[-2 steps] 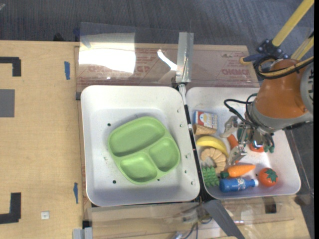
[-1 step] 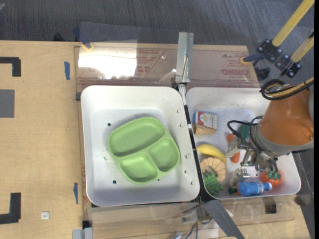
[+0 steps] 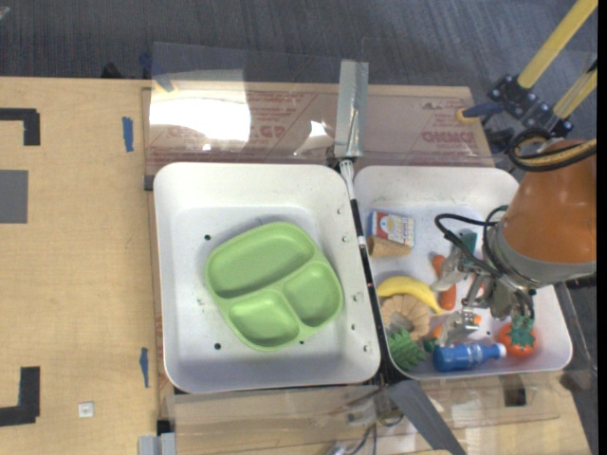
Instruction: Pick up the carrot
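The carrot (image 3: 446,295) is a slim orange piece lying in the right bin (image 3: 548,360), just right of the banana (image 3: 408,290). Only parts of it show, because the gripper's metal parts cover its right side. My gripper (image 3: 471,303) hangs low over the middle of the right bin, under the orange wrist band (image 3: 555,221). It is right next to the carrot. I cannot tell whether it touches the carrot or has it between its jaws.
The right bin is crowded: a small carton (image 3: 392,227), a tan round piece (image 3: 408,311), a green toy (image 3: 406,349), a blue bottle (image 3: 468,354) and an orange-red fruit with green leaves (image 3: 520,337). The left bin (image 3: 180,254) holds a green divided plate (image 3: 275,284).
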